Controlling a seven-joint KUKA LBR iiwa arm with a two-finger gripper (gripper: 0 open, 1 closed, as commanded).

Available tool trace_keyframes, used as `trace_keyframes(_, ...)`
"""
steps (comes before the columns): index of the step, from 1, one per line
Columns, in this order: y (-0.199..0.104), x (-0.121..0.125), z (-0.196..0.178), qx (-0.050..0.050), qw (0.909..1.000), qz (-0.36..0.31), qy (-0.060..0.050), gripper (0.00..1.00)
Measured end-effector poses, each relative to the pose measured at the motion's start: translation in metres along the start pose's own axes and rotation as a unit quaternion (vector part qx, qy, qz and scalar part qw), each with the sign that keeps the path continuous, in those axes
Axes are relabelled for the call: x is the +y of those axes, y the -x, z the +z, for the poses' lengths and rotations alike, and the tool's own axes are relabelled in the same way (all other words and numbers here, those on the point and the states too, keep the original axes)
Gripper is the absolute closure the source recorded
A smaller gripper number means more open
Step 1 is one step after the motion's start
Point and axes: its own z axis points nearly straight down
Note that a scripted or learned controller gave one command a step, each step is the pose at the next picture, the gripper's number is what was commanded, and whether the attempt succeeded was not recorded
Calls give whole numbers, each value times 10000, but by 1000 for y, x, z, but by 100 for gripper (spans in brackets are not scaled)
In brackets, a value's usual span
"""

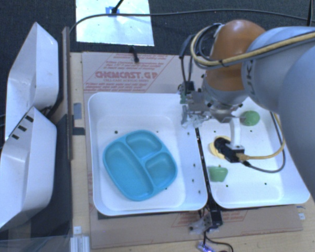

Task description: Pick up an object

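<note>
Hovering at the left rim of the right bin (260,185), the gripper (190,117) looks mid-approach; open or closed, I cannot tell. Ball (250,118) and block (218,173) lie in that bin. Next: centre over one, perhaps the block, and descend.

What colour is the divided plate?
The divided plate is plain light blue, seen best in the camera view.

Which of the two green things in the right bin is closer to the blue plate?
The squarish light-green piece near the front; the rounder green one sits farther back and right.
</note>
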Motion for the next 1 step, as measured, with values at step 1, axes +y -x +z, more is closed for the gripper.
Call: trace_keyframes(1, -47, -4, -20, 0, 10000, -1, 11, 100)
